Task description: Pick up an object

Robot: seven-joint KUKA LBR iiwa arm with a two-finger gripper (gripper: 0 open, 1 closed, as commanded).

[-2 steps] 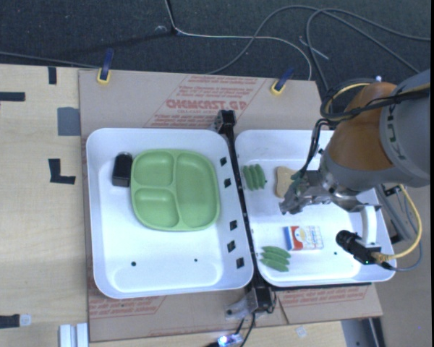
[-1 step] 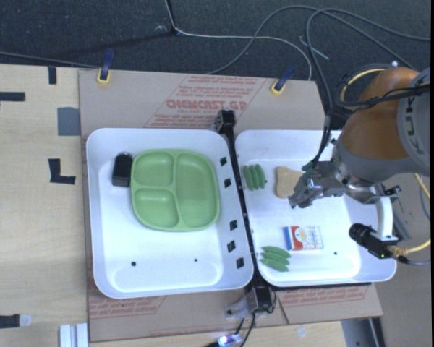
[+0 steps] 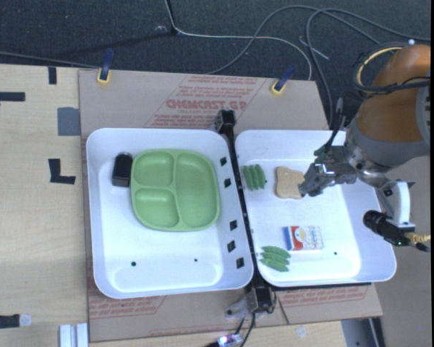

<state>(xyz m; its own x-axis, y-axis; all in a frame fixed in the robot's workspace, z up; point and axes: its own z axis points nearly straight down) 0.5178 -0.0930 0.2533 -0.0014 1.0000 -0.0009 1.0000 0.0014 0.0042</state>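
In the right bin [image 3: 347,270] lie a tan slice of bread [image 3: 287,182], a ridged green piece [image 3: 254,177], a green pea pod [image 3: 275,258] and a small white carton with red and blue print [image 3: 303,238]. My gripper [image 3: 311,185] hangs low at the bread's right edge, its dark fingers touching or nearly touching the slice. The arm's grey and orange wrist reaches in from the right. The bread still rests on the bin floor.
The left bin [image 3: 108,266] holds a green divided plate [image 3: 176,189] and a small black block [image 3: 121,170] beside it. A black divider with clips [image 3: 235,208] separates the bins. Cables run across the dark floor behind the bench.
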